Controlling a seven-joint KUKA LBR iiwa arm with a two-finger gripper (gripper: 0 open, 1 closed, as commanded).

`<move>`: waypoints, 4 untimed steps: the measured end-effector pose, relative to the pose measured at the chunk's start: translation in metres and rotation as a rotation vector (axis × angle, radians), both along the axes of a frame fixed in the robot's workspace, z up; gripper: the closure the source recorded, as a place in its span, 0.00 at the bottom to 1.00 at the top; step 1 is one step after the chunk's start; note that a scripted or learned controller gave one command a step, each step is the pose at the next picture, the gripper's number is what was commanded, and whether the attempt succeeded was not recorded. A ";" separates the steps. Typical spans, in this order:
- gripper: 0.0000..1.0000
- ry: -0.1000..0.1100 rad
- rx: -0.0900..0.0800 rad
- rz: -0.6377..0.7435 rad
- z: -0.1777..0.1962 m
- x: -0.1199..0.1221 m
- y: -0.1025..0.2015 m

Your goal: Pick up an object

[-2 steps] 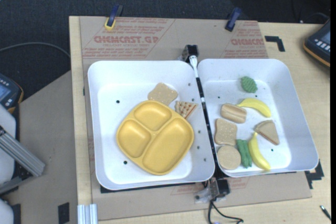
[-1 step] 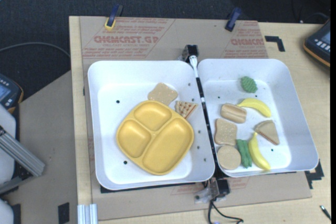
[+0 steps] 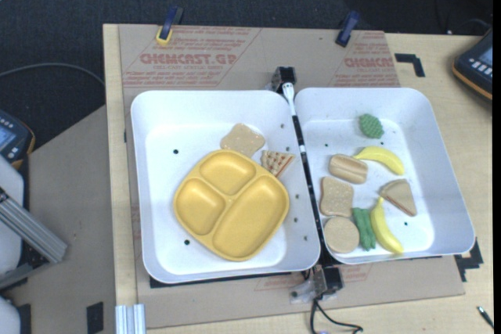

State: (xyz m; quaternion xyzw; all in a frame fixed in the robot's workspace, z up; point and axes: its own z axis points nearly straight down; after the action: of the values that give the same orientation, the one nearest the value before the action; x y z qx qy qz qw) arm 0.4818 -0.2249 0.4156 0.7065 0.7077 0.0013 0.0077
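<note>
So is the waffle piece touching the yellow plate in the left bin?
Touching: the camera view shows the waffle piece resting against the yellow plate's upper right rim, no gap visible.

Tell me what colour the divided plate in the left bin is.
Yellow. The divided plate shows best in the camera view, looking down on the left bin.

One fixed camera looks down at a slant — high enough that the left bin [image 3: 149, 168], the right bin [image 3: 438, 160] and surrounding bench [image 3: 235, 55] all fit.
</note>
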 end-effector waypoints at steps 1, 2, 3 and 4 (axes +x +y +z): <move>1.00 0.018 0.011 -0.002 -0.048 -0.003 0.001; 1.00 0.008 0.005 -0.001 -0.034 -0.002 0.001; 1.00 0.004 0.003 0.000 -0.023 -0.001 0.000; 1.00 0.000 0.000 0.000 -0.013 0.000 0.000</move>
State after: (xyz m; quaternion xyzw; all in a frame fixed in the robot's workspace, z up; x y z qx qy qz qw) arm 0.4818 -0.2249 0.4031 0.7064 0.7077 0.0013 0.0076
